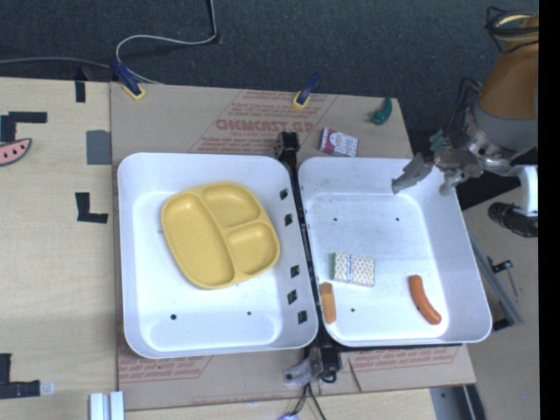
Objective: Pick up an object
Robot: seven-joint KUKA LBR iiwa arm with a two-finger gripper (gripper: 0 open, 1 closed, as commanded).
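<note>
We see the desk (52,261), cardboard-topped, with two white bins side by side. Left bin (140,322) has a yellow tray (220,233) with three wells lying in its middle. Right bin (455,313) has open floor in its far half; things sit near the front. The arm (512,90) comes in from the right, wrist over the right bin's far right corner, orange band up top. The claw (429,175) hangs at that corner edge, above the rim, touching nothing we can make out; whether the fingers are apart or together, we cannot tell. A small patterned packet (353,269) lies flat mid-front. An orange sausage (425,299) lies near the right wall, well apart from the claw. A small orange piece (327,303) sits against the left wall. Behind the bins, a small packet (338,142) rests on the cardboard.
</note>
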